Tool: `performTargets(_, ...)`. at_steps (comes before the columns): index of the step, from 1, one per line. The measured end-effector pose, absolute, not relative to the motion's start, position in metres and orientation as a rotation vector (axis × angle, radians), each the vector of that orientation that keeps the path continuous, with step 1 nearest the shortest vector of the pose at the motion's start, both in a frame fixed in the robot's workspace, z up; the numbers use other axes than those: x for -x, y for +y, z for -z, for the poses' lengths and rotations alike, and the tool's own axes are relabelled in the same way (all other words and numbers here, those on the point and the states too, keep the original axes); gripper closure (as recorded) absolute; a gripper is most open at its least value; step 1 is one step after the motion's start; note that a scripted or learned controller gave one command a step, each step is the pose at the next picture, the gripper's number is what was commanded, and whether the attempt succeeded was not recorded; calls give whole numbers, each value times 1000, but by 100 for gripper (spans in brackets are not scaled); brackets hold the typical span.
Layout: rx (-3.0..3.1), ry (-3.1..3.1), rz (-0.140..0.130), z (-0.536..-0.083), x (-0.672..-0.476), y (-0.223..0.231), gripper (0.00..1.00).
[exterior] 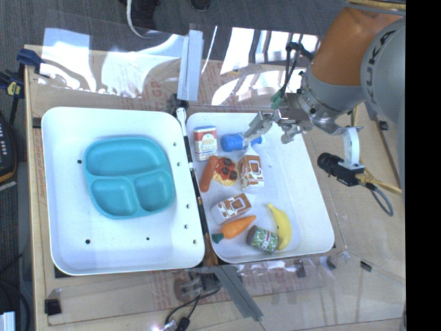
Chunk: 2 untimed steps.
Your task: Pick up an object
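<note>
One arm, gripper over the right bin's far end; finger state I cannot tell. I see the blue object lying just left of the tool, nearest candidate.

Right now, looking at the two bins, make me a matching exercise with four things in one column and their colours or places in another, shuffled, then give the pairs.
Things:
1. banana
2. divided tray
3. carrot
4. gripper

Descriptions:
A. turquoise, in the left bin
B. orange, green tip
C. yellow, near the right bin's lower corner
D. above the right bin's top edge

Pairs: 1-C, 2-A, 3-B, 4-D
</note>
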<state>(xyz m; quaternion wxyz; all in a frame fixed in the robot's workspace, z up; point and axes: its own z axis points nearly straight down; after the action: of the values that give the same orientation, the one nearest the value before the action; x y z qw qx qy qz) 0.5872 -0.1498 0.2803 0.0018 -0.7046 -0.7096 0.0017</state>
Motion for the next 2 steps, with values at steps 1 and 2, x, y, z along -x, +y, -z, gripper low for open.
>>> performTargets(1, 2197, -2239, -8, -177, -599, -191, 0)
performTargets(2, 2141, -2300, 1, -103, -624, -182, 0)
